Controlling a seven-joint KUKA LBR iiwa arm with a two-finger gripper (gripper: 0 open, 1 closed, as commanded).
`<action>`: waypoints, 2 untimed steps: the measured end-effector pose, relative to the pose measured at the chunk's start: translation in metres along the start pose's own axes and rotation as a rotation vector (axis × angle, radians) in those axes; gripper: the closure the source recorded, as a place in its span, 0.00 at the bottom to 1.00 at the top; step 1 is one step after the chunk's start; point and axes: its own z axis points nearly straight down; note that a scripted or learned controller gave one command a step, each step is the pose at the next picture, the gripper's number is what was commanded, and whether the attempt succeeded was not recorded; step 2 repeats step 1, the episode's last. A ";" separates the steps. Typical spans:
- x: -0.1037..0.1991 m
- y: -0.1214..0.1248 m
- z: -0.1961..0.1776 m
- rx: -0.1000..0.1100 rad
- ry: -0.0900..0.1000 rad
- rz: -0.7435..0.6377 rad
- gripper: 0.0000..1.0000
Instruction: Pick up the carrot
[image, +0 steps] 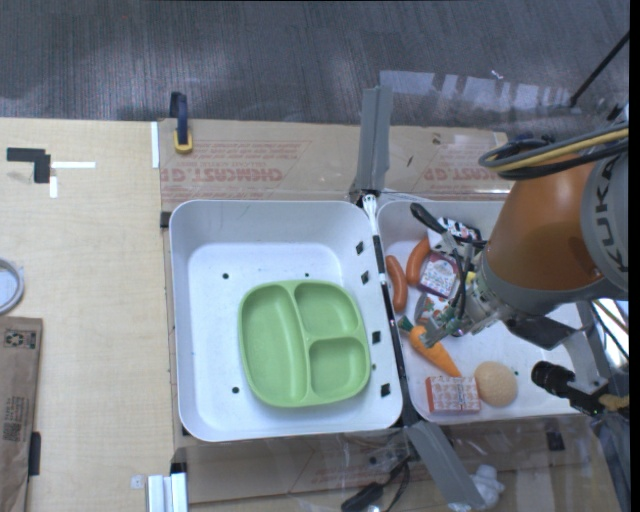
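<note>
In the right bin, near its left wall and toward the front edge, the carrot lies slanted, its leafy end toward the wall and its tip aimed at the front right. The arm reaches in from the right, and its gripper hangs right over the carrot's upper end, close to touching; whether the pincer is spread or pressed together cannot be told, as the wrist and cabling crowd that spot. The carrot rests on the bin floor and does not look lifted.

Just behind it along the left wall lie a sausage and a small packet; at the front edge sit a red-and-white carton and a bread roll. The left bin carries a green divided plate.

The step in hand appears to be the approach and grasp. The next move probably calls for settling squarely across the carrot's thicker part, closing firmly, then raising straight up, clear of the sausage and packet.
</note>
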 end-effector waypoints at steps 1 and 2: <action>0.041 0.019 -0.023 0.000 -0.001 0.107 1.00; 0.041 0.019 -0.023 0.000 -0.001 0.107 1.00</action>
